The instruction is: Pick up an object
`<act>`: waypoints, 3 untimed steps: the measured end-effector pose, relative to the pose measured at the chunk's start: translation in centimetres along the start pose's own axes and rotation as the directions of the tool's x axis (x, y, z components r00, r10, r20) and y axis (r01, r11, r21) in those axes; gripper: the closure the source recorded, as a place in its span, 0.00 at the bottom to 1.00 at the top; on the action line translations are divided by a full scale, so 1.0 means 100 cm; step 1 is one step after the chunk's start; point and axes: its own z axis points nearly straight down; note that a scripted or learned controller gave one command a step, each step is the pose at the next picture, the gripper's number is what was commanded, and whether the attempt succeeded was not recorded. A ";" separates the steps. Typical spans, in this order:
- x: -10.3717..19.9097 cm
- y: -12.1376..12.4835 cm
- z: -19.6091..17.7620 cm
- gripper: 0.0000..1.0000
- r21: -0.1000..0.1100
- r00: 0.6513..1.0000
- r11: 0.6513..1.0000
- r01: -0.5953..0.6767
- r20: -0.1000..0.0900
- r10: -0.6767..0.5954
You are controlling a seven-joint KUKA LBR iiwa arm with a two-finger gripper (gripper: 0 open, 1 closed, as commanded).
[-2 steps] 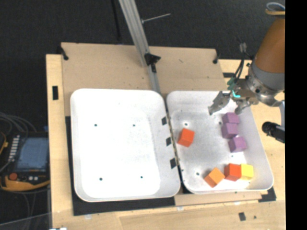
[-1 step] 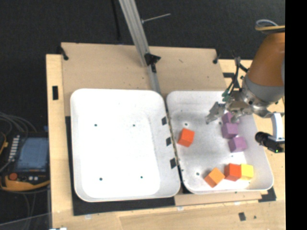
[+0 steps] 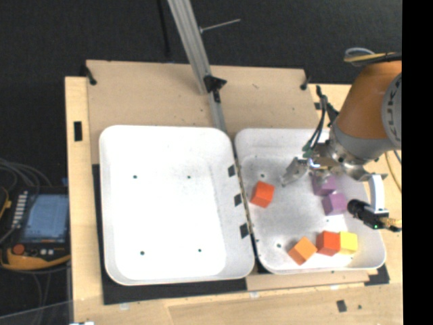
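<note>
Gripper (image 3: 312,171) hung low over the right bin (image 3: 270,144), and whether it was open or shut could not be told from above. Just beside it, partly under the wrist, sat a purple block (image 3: 331,195) in a pale violet shade. An orange cube (image 3: 262,194) lay apart to the left, near the bin's inner wall. Along the bin's front edge sat another orange block (image 3: 303,250), a red cube (image 3: 329,242) and a yellow cube (image 3: 348,242), close together. The left bin (image 3: 166,202) lay alongside, on the wooden bench (image 3: 155,93).
</note>
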 end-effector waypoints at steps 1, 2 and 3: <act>-0.010 0.004 0.048 0.00 0.000 1.000 1.000 0.000 0.000 0.000; -0.009 0.006 0.034 1.00 -0.010 1.000 1.000 -0.005 -0.003 0.005; -0.009 0.006 -0.030 1.00 -0.013 1.000 1.000 0.007 0.000 -0.007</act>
